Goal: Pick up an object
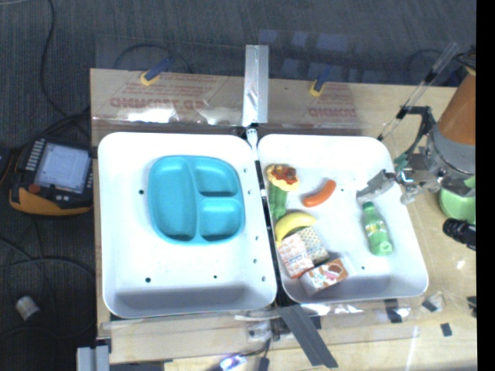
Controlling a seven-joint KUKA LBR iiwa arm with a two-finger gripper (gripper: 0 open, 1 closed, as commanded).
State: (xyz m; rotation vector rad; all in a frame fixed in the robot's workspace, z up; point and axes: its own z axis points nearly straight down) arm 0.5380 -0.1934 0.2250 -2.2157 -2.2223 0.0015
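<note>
The right bin holds several items. A green bottle lies near its right wall. An orange-red sausage lies in the middle. A banana, a yellow-and-red toy, a green piece and two snack packs sit along the left side. My gripper hangs at the bin's right edge, just above the bottle's cap end. It is open, and nothing sits between its fingers.
The left bin holds a blue divided plate. A metal divider post stands behind the join of the bins. A green object rests on the bench to the right, under the arm.
</note>
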